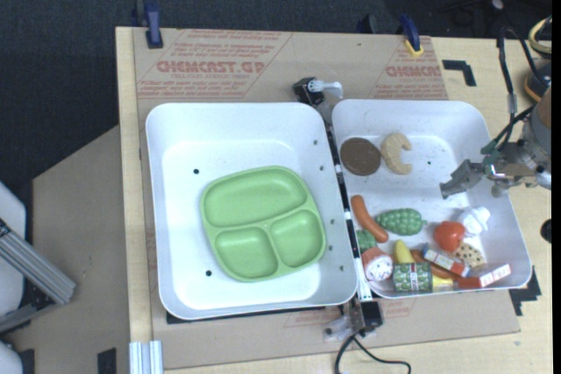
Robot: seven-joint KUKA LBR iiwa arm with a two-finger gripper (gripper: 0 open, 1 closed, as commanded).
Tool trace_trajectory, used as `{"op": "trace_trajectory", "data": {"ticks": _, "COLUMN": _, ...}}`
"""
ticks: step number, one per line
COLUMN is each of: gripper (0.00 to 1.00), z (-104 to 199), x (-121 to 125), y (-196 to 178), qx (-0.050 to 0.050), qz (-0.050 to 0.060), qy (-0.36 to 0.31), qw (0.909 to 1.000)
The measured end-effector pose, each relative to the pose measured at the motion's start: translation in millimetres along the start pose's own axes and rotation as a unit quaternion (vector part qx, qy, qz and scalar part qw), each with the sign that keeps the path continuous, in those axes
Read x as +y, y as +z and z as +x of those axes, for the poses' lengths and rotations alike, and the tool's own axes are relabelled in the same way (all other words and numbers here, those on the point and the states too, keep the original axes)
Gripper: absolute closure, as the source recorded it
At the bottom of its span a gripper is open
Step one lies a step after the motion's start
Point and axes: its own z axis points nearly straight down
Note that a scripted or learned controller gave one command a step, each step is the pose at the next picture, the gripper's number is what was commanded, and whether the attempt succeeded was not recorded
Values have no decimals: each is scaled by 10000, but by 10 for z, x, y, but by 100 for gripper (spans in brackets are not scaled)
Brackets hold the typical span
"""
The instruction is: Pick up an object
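The gripper (462,180), whose grasp state I cannot tell, hangs over the right bin (421,112) with the toy food heaped just below-left of it, so a descent may wedge between tight-packed pieces like the tomato (449,235).

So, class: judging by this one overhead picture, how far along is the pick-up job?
Nothing looks done yet: the toy food, such as the brown disc, croissant and tomato, lies in the right bin. In hand: the end effector sits over that bin's right side with nothing visibly between its fingers. Left: grasp one item and lift it.
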Motion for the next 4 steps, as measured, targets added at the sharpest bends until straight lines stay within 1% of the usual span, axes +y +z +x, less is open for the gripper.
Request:
{"op": "trace_trajectory", "data": {"ticks": 1, "gripper": 0, "z": 617, "x": -217, "y": 856, "qx": 30, "qz": 54, "qy": -22, "qw": 10000}}
{"op": "trace_trajectory", "data": {"ticks": 2, "gripper": 0, "z": 351, "x": 538, "y": 1033, "qx": -13, "qz": -24, "qy": -11, "qw": 10000}}
{"op": "trace_trajectory", "data": {"ticks": 3, "gripper": 0, "z": -434, "x": -241, "y": 1409, "qx": -10, "qz": 29, "qy": 50, "qw": 10000}}
{"op": "trace_trajectory", "data": {"ticks": 4, "gripper": 0, "z": -3, "x": 418, "y": -68, "qx": -24, "qz": -107, "qy": -43, "qw": 9999}}
